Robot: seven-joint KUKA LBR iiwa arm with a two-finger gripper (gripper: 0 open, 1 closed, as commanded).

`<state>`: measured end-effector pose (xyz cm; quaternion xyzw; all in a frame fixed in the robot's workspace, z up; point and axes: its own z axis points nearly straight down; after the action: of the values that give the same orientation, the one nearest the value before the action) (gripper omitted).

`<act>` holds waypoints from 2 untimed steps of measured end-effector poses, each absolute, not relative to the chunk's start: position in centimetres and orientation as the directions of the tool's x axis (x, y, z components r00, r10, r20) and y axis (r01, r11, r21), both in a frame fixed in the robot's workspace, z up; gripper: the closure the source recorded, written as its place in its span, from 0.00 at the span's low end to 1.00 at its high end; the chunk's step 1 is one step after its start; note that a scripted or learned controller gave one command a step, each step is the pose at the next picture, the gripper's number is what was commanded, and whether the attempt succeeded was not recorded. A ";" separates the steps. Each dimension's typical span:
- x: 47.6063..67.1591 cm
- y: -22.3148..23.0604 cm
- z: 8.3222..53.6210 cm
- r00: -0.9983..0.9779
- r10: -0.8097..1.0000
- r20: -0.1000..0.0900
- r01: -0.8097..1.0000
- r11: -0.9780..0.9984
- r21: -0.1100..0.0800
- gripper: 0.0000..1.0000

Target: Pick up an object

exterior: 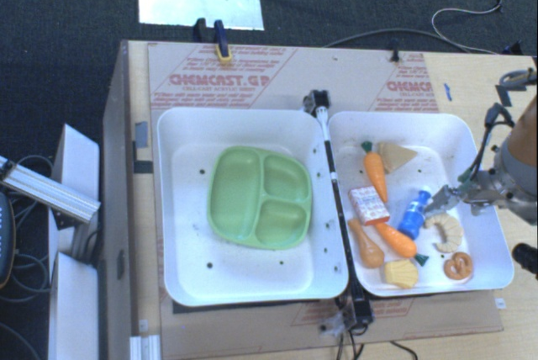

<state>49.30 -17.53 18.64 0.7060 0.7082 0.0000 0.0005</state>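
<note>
The right bin (483, 262) holds several toy foods. Among them are a blue bottle (413, 215), a carrot (376, 172), a tan wedge (400, 155) and a red and white box (368, 203). There are also an orange carrot piece (395, 239), a pale croissant (445, 228), a pretzel (458, 266) and a yellow block (401, 272). My gripper (445, 199) reaches in from the right, low over the bin, just right of the blue bottle and above the croissant. I see nothing held in it.
The left bin (189, 266) holds a green divided plate (259, 197). A black ridge (334, 182) separates the two bins. An orange drumstick-shaped toy (366, 243) lies near the ridge. Cables trail over the bench at the back right.
</note>
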 end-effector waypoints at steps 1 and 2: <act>48.6 -13.3 9.2 -0.003 1.000 0.001 1.000 0.003 -0.002 0.00; 48.7 -13.4 10.3 -0.003 1.000 0.000 1.000 0.003 0.002 1.00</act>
<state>48.72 -13.35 10.28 0.7060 0.7082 0.0007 0.0008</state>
